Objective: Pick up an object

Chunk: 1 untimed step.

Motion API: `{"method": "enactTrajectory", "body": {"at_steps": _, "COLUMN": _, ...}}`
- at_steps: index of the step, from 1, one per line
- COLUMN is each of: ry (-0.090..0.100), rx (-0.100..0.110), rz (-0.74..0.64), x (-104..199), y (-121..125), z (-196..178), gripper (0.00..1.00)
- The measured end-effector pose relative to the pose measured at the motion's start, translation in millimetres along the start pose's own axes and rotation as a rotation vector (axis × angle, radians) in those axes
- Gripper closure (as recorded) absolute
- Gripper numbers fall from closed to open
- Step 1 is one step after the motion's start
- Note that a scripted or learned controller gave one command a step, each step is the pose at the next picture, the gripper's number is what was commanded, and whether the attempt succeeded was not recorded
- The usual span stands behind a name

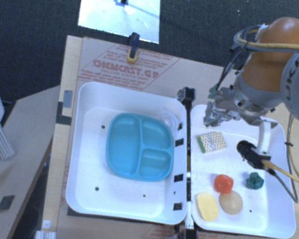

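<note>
While hovering over the right bin [268,224], gripper [213,116] just above patterned block [212,142].

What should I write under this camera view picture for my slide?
Robot gripper hovers over the right bin above a patterned sponge; a blue tray fills the left bin.

The gripper [213,116] hangs over the far end of the right bin [277,220], just above a patterned packet [212,142]. Nearer lie a red ball [223,183], a yellow piece [207,206], a beige ball [231,202] and a green lump [254,181]. A blue divided tray [140,146] fills the left bin [78,189].
</note>
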State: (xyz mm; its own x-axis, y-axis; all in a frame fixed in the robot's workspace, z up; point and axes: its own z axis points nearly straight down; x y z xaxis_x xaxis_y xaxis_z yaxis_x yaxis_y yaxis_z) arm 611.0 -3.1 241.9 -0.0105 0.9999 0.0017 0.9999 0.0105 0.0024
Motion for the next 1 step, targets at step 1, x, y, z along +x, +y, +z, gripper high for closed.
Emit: {"method": "enactTrajectory", "body": {"at_steps": 1, "ry": 0.001, "rx": 0.000, "rz": 0.000, "x": 50.9, "y": 3.8, "z": -4.0, "gripper": 1.00}}
